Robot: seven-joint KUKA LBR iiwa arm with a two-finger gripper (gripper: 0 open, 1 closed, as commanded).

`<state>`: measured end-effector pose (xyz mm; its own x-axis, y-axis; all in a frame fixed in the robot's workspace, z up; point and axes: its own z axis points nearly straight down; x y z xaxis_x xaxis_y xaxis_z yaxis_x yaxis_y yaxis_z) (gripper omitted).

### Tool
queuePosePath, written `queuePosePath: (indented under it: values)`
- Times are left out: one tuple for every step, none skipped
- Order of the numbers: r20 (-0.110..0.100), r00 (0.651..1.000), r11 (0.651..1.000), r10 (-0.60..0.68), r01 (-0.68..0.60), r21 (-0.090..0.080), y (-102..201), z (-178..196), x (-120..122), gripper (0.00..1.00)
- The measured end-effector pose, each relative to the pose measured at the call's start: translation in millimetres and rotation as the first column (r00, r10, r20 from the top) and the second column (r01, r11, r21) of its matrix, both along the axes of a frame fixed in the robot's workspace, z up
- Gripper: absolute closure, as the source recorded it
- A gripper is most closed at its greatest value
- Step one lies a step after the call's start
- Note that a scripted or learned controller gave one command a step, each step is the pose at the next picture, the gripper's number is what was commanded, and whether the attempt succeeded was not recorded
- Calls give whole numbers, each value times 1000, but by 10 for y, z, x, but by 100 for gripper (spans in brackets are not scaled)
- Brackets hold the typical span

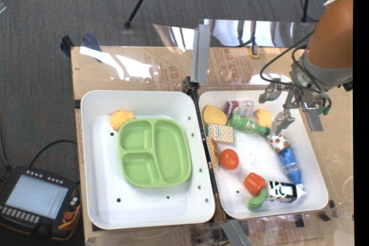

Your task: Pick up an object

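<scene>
White bins sit side by side on the surface [132,63], seen from the overhead camera. Left bin [98,181], lower left of frame: a green three-compartment plate [154,152] near its centre, and a yellow corn-like piece [120,119] touching the plate's upper left edge.

Right bin [311,173], lower right of frame, holds the loose objects: a yellow lemon-like piece [214,115] at upper left, a small purple-and-white carton [239,108] beside it, a green bottle [248,124] lying flat, a checkered packet [221,133], a red tomato [229,159], a red pepper [254,183], a green pod [258,200], a black-and-white carton [283,190] at the lower edge, and a blue bottle [288,159] lying along the right side.

Arm enters from upper right, orange band visible. Claw [286,109] hangs above the bin's upper right part, near the blue bottle's cap end. Fingers spread apart, nothing between them.
</scene>
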<state>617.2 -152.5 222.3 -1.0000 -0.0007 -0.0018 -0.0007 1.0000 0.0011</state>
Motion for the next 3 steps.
queuePosePath:
  values:
    - [-5, 978, 978, -211, 211, 0, -326, -1372, 35, 0]
    - [-2, 948, 948, -317, 317, 1, 125, -1344, 93, 0]
    - [-4, 845, 845, -535, 535, -2, 605, -1346, 53, 0]
